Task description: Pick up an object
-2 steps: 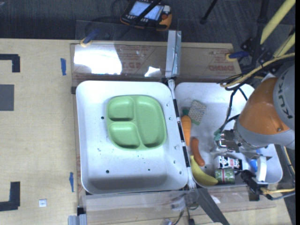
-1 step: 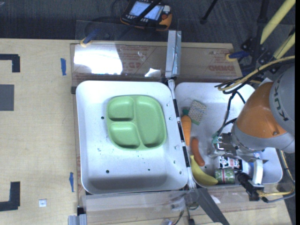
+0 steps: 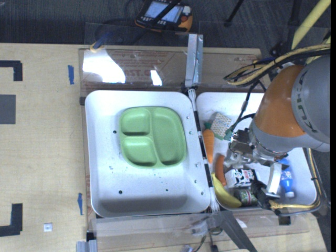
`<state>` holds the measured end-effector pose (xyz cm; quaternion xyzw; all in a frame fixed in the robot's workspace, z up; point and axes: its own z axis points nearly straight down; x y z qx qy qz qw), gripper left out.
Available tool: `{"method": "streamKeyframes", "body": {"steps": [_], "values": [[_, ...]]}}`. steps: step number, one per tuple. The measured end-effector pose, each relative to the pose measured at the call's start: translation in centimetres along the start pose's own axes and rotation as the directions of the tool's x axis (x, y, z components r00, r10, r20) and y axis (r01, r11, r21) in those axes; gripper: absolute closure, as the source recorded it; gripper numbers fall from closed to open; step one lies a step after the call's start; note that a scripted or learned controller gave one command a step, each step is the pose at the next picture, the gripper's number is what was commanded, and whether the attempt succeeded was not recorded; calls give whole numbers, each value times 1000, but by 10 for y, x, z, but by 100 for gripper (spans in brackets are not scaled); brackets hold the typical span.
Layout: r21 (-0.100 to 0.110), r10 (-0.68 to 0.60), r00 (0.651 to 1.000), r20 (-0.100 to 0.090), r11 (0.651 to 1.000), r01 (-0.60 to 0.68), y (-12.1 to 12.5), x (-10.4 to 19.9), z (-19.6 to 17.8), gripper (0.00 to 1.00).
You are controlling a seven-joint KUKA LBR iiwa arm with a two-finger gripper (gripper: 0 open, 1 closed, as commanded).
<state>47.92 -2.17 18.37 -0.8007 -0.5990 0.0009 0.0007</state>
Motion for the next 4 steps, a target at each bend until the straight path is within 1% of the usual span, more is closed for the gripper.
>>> {"method": "streamKeyframes", "body": {"steps": [1,2,3,4], "values": [[-1,89,996,1,996,-89,5,17,0,100],[3,-24,1000,-1,1000,24,4,-15,0,100],[0,168,986,1,986,-168,-11,36,0,100],[0,228,974,1,974,-228,52,44,-29,100]]}}
